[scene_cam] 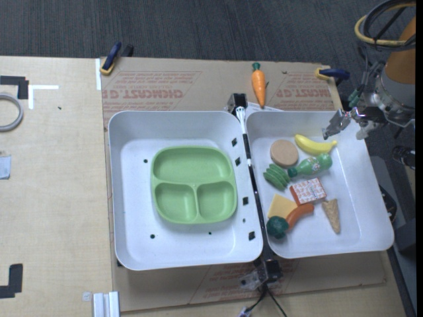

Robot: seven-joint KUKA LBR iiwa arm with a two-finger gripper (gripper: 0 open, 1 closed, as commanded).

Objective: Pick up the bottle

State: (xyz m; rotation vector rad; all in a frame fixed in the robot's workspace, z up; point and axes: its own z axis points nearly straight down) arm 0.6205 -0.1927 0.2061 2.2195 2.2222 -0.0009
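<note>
Right bin (370, 230) has bare floor along its near and right edges — the green bottle (309, 167) lies flat mid-bin, long axis left-right and slightly tilted, cap end left, hemmed by the banana (313, 144) and cookie (285, 152); gripper (345, 125) hangs at the far right rim — grip state unreadable.

I see the gripper (345, 123) hanging over the far right corner of the right bin (370, 236), just beside the banana (314, 144). The green bottle (309, 167) lies on its side just below that banana, beside a round cookie (285, 153). Left of the right bin, the left bin (125, 236) holds a green divided plate (194, 184).
</note>
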